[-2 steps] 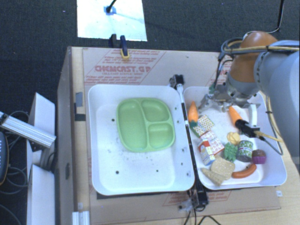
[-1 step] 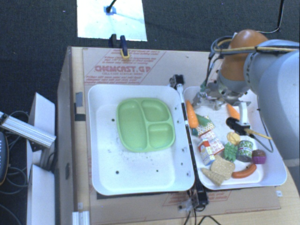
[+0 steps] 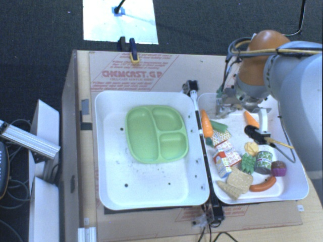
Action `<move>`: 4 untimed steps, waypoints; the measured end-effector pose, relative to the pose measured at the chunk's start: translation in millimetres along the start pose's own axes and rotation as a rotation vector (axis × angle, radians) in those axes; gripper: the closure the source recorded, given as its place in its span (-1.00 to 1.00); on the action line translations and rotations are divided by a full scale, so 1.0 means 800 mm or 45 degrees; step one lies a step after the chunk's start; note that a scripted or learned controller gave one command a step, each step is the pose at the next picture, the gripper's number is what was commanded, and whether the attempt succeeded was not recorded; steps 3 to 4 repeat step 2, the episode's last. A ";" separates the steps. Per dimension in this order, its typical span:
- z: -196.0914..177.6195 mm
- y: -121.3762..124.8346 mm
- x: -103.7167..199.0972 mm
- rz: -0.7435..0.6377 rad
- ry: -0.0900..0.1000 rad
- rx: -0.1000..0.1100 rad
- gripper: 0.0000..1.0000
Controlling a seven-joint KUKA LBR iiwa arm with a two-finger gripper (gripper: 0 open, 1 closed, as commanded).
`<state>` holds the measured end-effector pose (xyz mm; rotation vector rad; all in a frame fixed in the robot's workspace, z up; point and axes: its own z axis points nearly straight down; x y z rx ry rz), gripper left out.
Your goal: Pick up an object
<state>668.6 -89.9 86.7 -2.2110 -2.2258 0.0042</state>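
My gripper (image 3: 225, 108) is low over the far left corner of the right bin (image 3: 298, 188). Just in front of it lie a carrot (image 3: 206, 124) along the bin's left wall and a green piece (image 3: 219, 126). Nothing shows between the fingers. Toy food fills the rest of this bin: two small cartons (image 3: 220, 137) (image 3: 227, 159), a second orange carrot (image 3: 251, 119), a yellow piece (image 3: 251, 148), a green leafy piece (image 3: 247, 163), a can (image 3: 263, 161), a purple piece (image 3: 278, 169), a red sausage (image 3: 262, 184) and tan crackers (image 3: 237, 182).
The left bin (image 3: 108, 185) holds a green divided plate (image 3: 156, 134). A raised divider (image 3: 199, 135) separates the two bins. The grey arm (image 3: 292, 84) crosses above the right bin's far right side. A white sheet (image 3: 118, 14) lies on the floor behind the bench.
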 end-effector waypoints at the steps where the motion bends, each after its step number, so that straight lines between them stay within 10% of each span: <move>1: 0.000 0.000 0.000 0.000 0.000 0.000 -1.00; 2: 0.007 -0.068 -0.074 0.007 -0.003 -0.002 -1.00; 4: 0.007 -0.068 -0.074 0.007 -0.003 -0.002 -1.00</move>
